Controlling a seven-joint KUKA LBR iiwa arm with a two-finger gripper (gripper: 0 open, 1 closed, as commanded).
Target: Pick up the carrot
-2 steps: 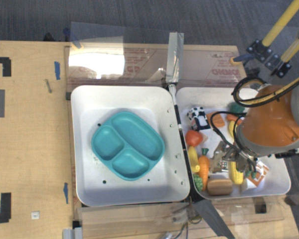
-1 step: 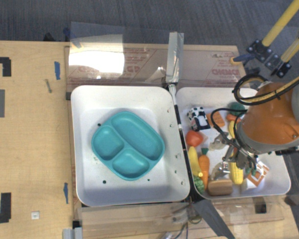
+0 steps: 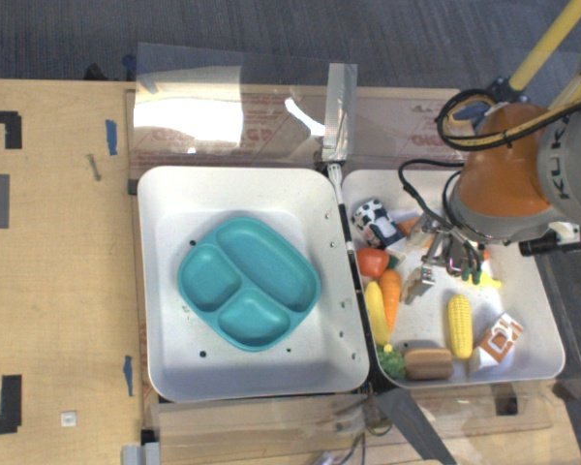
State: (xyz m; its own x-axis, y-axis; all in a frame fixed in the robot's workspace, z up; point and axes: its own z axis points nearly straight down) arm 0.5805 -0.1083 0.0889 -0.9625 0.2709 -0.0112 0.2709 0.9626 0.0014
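While the carrot lies untouched, we list:
Carrot (image 3: pixel 391 296): bin's nine o'clock, touching banana (image 3: pixel 375 312).
Gripper (image 3: pixel 428 277): carrot's three o'clock, jaws' state untellable; we'd descend centred.

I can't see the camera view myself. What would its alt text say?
A grey-and-orange robot arm's gripper hangs over the right white bin, just right of a carrot lying among toy foods: corn cob, banana, tomato. The left bin holds a teal divided plate.
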